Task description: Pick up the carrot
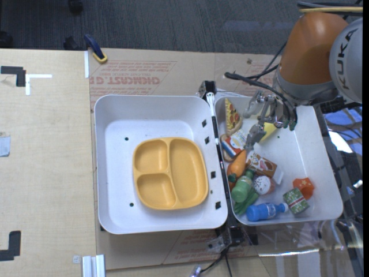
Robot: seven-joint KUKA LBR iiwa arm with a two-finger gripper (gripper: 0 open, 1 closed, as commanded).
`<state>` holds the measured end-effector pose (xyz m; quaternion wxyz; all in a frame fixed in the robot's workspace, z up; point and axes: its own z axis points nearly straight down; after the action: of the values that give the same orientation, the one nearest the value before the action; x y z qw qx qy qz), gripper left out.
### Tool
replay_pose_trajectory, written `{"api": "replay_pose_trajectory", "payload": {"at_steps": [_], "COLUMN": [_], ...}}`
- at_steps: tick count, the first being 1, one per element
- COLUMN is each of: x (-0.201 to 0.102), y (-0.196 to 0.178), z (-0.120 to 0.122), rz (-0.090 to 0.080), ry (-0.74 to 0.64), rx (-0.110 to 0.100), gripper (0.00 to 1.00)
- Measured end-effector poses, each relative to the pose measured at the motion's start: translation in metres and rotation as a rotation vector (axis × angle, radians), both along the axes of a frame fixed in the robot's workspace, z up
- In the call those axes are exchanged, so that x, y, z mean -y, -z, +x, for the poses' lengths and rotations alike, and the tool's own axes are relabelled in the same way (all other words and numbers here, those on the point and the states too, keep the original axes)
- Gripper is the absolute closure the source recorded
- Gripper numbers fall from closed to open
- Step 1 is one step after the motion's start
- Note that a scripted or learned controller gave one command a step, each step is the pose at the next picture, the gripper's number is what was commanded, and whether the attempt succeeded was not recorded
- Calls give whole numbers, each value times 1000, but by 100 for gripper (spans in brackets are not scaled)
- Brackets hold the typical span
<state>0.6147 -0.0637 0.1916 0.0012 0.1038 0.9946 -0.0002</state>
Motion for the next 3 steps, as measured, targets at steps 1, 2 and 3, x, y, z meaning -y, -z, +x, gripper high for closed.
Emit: {"api": "replay_pose_trajectory", "payload": {"at_steps": [1,2,3], "x": [-45,-27,-44], "y": [-25,0,-1], "z": [-24,-67,-82], "rz": [0,0,0], "ry": [-16,-39,-53], "rx": [1,-1,1], "gripper": [0,0,0]}}
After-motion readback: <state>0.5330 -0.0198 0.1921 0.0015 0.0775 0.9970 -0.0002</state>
